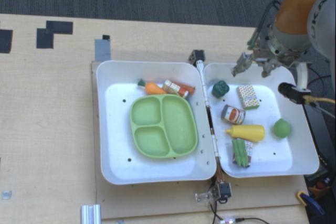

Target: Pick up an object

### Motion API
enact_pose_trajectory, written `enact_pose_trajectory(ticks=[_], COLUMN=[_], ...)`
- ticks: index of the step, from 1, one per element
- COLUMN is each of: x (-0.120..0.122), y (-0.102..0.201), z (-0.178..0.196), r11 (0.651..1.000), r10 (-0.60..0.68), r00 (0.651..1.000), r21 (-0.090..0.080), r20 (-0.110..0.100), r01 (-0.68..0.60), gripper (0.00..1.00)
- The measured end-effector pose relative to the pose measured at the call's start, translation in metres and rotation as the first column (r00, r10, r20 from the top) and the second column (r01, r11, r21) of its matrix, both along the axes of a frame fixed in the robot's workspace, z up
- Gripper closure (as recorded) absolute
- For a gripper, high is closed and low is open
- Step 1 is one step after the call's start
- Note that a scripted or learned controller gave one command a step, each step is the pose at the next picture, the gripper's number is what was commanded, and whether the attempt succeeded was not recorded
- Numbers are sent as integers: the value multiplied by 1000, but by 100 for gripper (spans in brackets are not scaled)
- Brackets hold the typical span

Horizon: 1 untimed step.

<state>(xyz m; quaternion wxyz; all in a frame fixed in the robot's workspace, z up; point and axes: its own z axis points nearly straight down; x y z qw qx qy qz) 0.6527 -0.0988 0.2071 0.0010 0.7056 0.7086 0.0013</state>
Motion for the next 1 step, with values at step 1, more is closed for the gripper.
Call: enact_pose_trajectory(ticks=[1], x=[-14], y=[-9], z=[-97], r11=[1000], r10=[0], r00=[1000], r21=[-1], r20=[3], r01=[0], gripper=[0])
